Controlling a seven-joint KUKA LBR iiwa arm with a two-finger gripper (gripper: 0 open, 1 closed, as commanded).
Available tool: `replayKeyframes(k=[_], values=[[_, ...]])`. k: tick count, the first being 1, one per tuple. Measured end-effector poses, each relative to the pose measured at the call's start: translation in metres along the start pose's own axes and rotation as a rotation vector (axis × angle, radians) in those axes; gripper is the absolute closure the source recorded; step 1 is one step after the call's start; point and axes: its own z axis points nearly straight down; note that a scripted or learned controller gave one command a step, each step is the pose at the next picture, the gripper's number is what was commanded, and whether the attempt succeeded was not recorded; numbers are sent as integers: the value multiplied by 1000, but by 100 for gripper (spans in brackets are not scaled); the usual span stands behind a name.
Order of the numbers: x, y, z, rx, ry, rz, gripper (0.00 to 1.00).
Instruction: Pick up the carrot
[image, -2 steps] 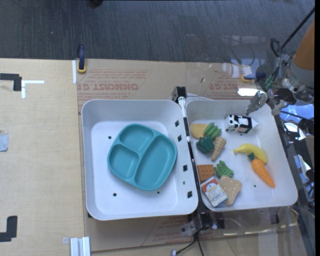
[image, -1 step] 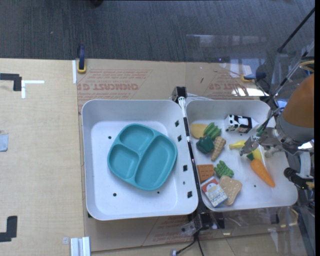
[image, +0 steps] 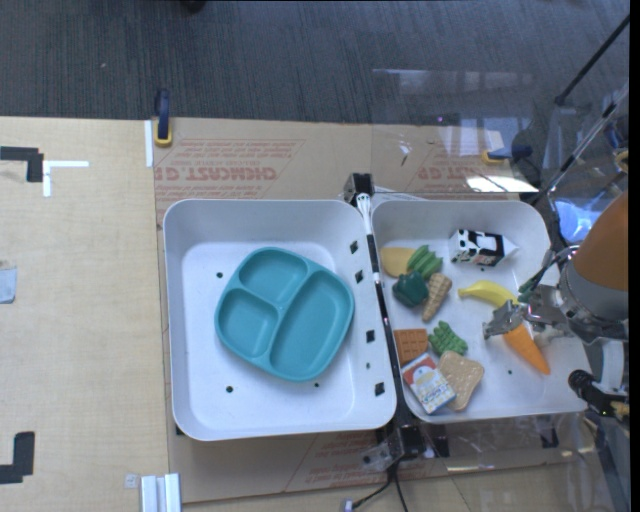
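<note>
While the tool (image: 507, 322) sits at the carrot's (image: 526, 349) top, can't tell its finger state.
Carrot lies in the right bin (image: 520, 400), near the desk's right edge; looks light, rigid, slick — grip mid-body, across the taper.

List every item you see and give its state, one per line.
Carrot: lying in the right bin, at the tool.
Banana: lying flat.
Toy cow: on its side.
Teal plate: flat in the left bin, nothing on it.
</note>
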Motion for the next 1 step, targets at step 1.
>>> replayKeyframes(k=[1], values=[[-3,1,-9,-5,-8,3,100]])
